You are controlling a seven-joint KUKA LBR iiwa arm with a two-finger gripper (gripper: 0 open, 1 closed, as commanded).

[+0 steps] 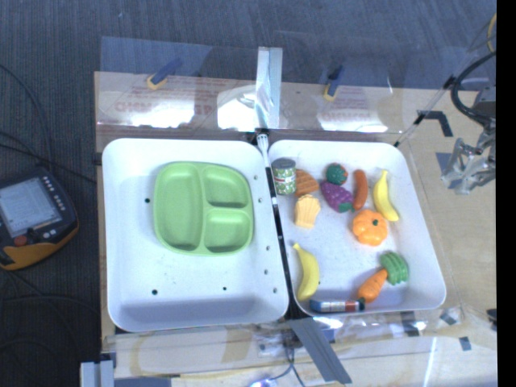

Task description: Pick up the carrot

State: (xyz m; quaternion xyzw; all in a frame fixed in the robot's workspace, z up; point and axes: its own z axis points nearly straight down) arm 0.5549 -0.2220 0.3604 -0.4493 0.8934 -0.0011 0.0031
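I see the carrot point(380, 278), a short orange root with a bushy green top, lying slantwise near the right bin's point(426, 240) front right corner. Jaws' state: cannot tell.

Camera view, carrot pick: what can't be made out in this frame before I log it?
- Hand: small and blurred at the right of the camera view, outside the bins; its state cannot be told.
- Arm above it: cut off by the right edge.
- Carrot: its leafy end touches the green vegetable; where one ends is unclear.
- Can: label too small to read.
- Marker: lies against the right bin wall, details blurred.
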